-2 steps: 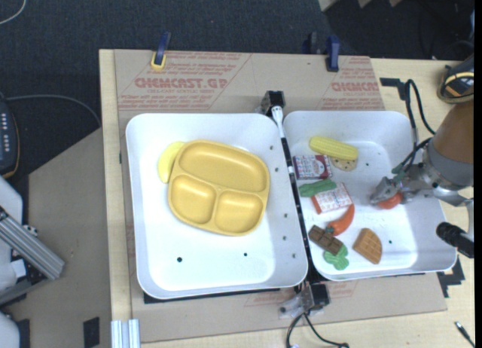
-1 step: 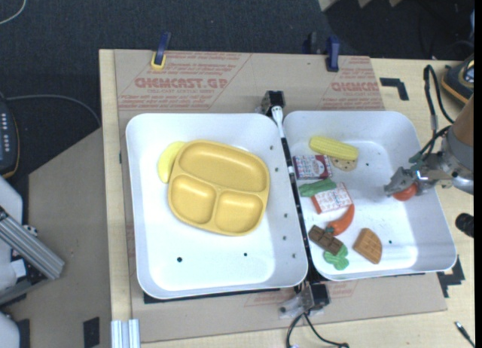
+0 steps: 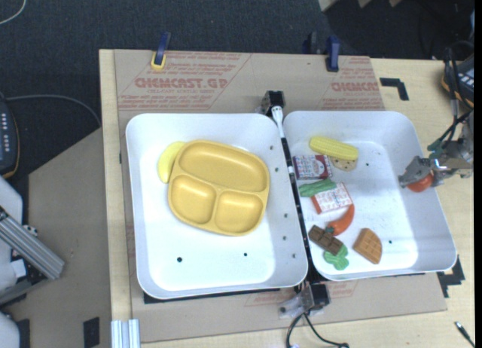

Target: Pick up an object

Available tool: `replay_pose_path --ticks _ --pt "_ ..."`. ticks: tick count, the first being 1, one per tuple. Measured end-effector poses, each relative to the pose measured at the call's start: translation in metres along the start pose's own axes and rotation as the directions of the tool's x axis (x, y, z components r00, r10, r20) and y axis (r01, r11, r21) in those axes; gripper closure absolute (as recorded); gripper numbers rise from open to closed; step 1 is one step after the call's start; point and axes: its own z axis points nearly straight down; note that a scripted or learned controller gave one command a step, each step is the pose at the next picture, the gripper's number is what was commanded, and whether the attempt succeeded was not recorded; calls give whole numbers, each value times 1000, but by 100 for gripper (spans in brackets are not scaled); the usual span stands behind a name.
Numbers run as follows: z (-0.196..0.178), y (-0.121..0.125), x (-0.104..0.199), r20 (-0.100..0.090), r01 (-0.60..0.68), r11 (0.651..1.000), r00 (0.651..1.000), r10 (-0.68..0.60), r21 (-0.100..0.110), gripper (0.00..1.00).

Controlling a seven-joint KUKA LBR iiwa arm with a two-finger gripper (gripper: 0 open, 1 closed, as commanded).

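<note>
A two-finger gripper [image 3: 416,174] hangs over the right edge of the right white bin [image 3: 395,132], clamped on a small orange-red object [image 3: 423,182] between its fingertips. The other toy foods lie to the gripper's left: a corn cob [image 3: 332,147], a red-and-white packet [image 3: 330,199], a waffle piece [image 3: 368,245]. Further left, the left white bin [image 3: 154,188] holds a yellow divided tray [image 3: 218,186]. Both bins rest on a cardboard-covered bench [image 3: 188,75] above dark carpet [image 3: 90,0].
</note>
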Motion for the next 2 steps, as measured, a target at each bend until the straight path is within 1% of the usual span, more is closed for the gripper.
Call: replay_pose_path --ticks 1,2 --pt "-26 1 0 0 1 1000 1000 -1 1 100" --pt "-26 -5 49 -6 4 1000 1000 -4 7 100"
